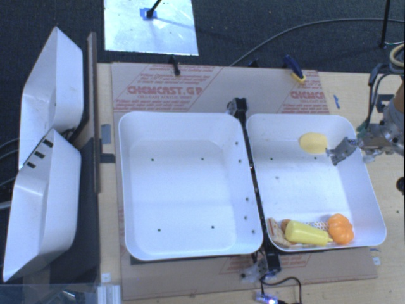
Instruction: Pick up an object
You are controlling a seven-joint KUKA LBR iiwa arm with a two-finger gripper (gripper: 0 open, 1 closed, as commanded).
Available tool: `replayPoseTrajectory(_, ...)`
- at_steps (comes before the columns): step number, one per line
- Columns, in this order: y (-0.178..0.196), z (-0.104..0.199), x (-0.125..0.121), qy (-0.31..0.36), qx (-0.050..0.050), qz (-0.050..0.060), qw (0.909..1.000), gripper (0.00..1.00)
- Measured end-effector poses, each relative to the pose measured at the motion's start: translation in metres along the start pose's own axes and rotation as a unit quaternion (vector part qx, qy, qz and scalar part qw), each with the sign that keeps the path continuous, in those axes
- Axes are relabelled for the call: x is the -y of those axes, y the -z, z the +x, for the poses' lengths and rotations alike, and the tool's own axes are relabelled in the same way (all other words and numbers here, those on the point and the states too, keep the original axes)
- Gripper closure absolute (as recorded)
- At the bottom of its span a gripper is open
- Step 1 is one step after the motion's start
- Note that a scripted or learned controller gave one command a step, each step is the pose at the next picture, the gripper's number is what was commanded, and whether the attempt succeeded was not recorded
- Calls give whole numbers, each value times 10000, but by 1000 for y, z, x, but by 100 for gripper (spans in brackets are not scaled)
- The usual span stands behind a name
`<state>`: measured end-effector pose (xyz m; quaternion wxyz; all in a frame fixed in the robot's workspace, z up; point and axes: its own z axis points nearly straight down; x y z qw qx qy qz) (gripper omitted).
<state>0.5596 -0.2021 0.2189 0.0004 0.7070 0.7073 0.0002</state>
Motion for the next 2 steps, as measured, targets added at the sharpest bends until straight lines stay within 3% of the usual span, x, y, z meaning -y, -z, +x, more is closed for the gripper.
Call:
replayPoseTrajectory(1, 42, 17, 23, 363, 2, -14, 9993, 0)
replayPoseTrajectory(2, 24, 70, 17, 21, -6, 3, 10000, 0)
